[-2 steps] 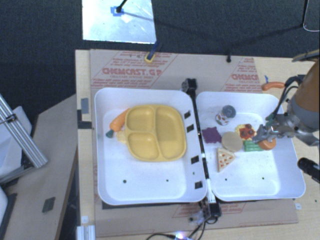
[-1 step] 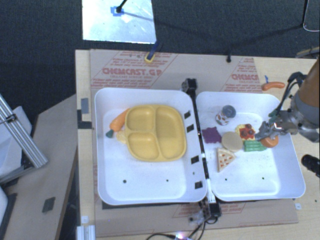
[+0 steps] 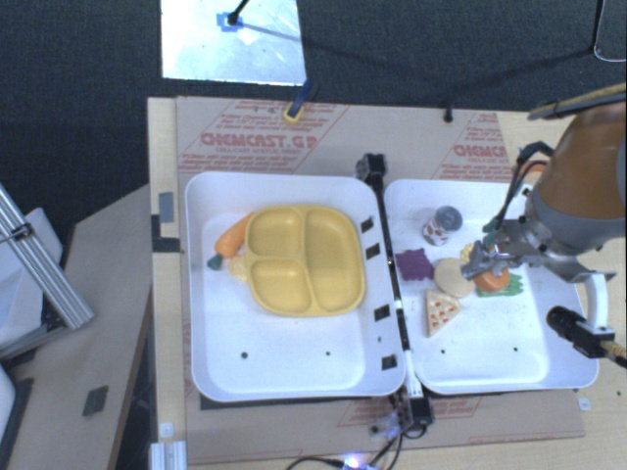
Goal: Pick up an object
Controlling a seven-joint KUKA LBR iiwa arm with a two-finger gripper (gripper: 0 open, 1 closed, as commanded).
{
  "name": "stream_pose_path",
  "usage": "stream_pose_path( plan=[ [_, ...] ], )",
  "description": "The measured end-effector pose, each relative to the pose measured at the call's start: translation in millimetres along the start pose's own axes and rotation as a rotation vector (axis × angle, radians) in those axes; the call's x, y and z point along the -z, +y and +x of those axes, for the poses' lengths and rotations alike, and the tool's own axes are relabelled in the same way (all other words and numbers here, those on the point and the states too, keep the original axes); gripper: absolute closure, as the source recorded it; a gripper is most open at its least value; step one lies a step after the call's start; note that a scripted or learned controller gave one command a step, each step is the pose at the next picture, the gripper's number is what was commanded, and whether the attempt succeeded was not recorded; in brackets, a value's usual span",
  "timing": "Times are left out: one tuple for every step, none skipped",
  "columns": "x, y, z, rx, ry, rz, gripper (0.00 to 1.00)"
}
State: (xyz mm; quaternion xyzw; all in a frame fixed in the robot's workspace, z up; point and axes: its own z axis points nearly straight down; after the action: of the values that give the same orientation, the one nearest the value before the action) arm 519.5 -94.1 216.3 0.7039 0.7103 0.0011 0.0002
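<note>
The right bin holds several small toys. A small grey-topped can lies near its back, a purple piece by the divider, and a round beige disc beside it. In front of the disc rests a pizza slice. An orange toy with green leaves sits to the right of the disc. My gripper hangs low over the spot where the disc and the orange toy meet, and hides part of both. I cannot tell whether it touches either.
In the left bin, a yellow divided plate has a carrot against its left edge. A black divider with clips runs between the bins. The arm's grey body overhangs the right bin's far right corner.
</note>
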Motion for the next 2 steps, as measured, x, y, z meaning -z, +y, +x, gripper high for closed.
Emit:
stream_pose_path(
  plan=[
    [-4.7,9.5,49.5,0.001,0.001,0.000,1.00],
    [-1.8,8.6,101.5,0.001,0.001,0.000,1.00]
  ],
)
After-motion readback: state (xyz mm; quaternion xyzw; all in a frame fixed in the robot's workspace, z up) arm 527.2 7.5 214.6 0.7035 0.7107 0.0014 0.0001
